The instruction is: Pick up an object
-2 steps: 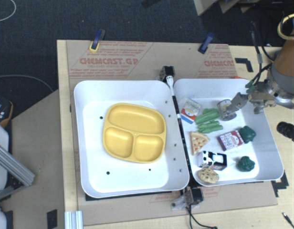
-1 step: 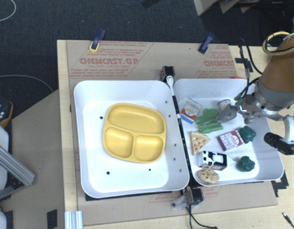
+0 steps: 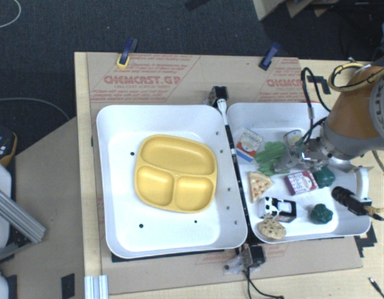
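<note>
Camera view: the arm [image 3: 357,114] reached in from the right edge, with the hand [image 3: 296,159] low over the upper middle of the right bin [image 3: 285,111]. Could not tell how the hand was set; wrist and cables blocked it. The likely target was the green leafy toy [image 3: 270,154], lying just left of the hand, in the centre-upper part of that bin. Contact with the hand was unclear.

Risk, as a judgement: clutter. A red-white packet [image 3: 247,145] sat just upper left of the green toy, a pizza slice [image 3: 259,184] just below it, and a maroon packet [image 3: 300,182] below the hand. A closing grip could nudge neighbours or catch two items. The soft, flat leaf shape could also slip out on lifting.

Orientation: the green toy's long axis ran roughly left-right with a slight tilt, its left end lower. Which end was the tip was too small to tell.

The left bin [image 3: 117,217] held a yellow divided plate [image 3: 175,172], well apart from the hand.
</note>
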You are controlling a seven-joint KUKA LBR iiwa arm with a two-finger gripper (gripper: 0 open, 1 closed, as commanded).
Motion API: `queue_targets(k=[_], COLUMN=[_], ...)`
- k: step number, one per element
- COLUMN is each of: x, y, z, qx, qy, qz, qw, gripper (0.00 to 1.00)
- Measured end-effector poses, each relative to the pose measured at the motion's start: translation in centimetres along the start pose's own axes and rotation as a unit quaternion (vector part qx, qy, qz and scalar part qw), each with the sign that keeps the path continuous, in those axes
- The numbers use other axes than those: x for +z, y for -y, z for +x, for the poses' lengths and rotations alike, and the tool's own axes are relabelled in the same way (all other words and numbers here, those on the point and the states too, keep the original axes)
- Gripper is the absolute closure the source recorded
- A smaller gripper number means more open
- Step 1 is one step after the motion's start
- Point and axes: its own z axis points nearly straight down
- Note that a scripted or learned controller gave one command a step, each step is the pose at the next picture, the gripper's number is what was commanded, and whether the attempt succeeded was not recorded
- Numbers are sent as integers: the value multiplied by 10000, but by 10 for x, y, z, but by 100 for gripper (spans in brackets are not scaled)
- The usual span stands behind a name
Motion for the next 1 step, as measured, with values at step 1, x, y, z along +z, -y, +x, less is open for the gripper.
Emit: queue_targets(k=[1], x=[4], y=[-2], z=[0], qx=[-2], qy=[-4], qz=[-11], qw=[10000], gripper=[0])
